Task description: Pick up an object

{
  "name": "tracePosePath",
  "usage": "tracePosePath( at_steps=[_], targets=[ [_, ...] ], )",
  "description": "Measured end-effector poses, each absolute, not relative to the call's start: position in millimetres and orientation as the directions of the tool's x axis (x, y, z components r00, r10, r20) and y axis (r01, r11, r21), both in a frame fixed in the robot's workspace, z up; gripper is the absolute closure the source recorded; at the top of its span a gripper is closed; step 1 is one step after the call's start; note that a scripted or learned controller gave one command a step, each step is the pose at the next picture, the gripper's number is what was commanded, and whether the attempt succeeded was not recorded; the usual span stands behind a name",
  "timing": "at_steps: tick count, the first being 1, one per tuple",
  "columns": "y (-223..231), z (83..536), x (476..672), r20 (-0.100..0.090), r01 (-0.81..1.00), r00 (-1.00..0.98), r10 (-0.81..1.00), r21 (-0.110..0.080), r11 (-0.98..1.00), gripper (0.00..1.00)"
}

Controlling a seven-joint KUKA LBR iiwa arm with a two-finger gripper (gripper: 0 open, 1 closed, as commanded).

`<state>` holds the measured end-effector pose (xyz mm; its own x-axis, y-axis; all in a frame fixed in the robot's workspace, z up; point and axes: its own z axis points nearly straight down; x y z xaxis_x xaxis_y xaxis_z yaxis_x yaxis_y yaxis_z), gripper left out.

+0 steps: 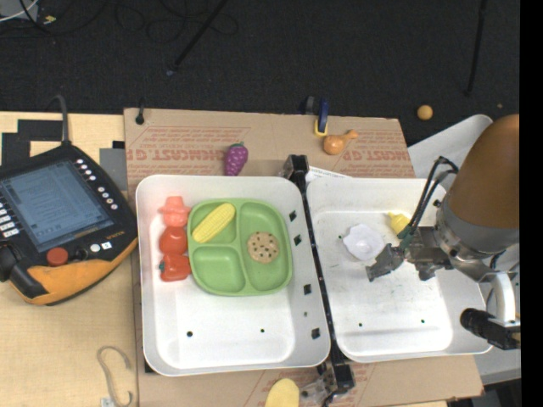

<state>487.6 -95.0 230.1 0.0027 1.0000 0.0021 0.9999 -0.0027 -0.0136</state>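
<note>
The gripper [383, 264] hung low over the right bin [399, 329], its dark fingers pointing left; whether they were spread or closed could not be told from this angle. Nothing showed between them. Just up and left of it lay a clear plastic cup [362, 242], and up and to its right sat a small yellow object [398, 222] (partly hidden by the cable). Well to its left, in the left bin [221, 337], a green tray [239, 270] carried a corn cob [212, 221] and a cookie [263, 247], with a red figure [173, 240] beside the tray.
</note>
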Motion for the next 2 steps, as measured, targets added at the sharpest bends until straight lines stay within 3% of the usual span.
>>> tracePosePath(
  at_steps=[1,2],
  targets=[
    [-95.4,235.3,490.0,0.0,1.0,0.001,1.0,-0.002,-0.001,0.0],
    [-94.6,177.4,498.3,0.002,1.0,0.0,1.0,-0.009,0.0,0.0]
  ],
)
